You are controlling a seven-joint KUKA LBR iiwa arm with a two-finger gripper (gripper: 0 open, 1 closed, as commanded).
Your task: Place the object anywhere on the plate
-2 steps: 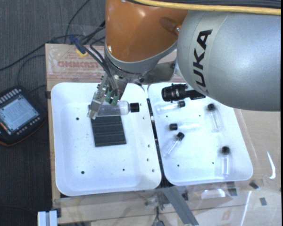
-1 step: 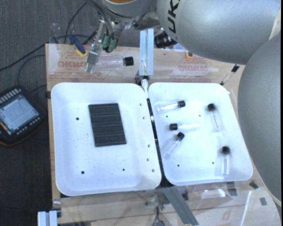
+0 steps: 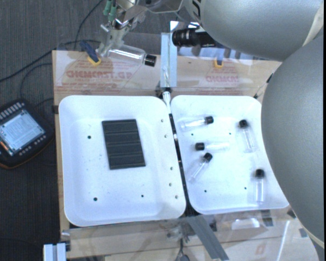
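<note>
Five capped vials (image 3: 200,168) lay in the right bin (image 3: 228,197); the dark plate (image 3: 123,143) waited left. Farther back, the gripper (image 3: 113,43) clamped a clear vial (image 3: 128,54): light, slick glass, likely fragile, best held mid-body.

Floor: we see dark grey carpet (image 3: 27,31) with black cables (image 3: 27,75) trailing across it | Bench: we note a wooden board (image 3: 114,78) with faded red print | Left: a handheld control pendant (image 3: 16,132), screen lit | Light: even, bright, soft shadows
</note>
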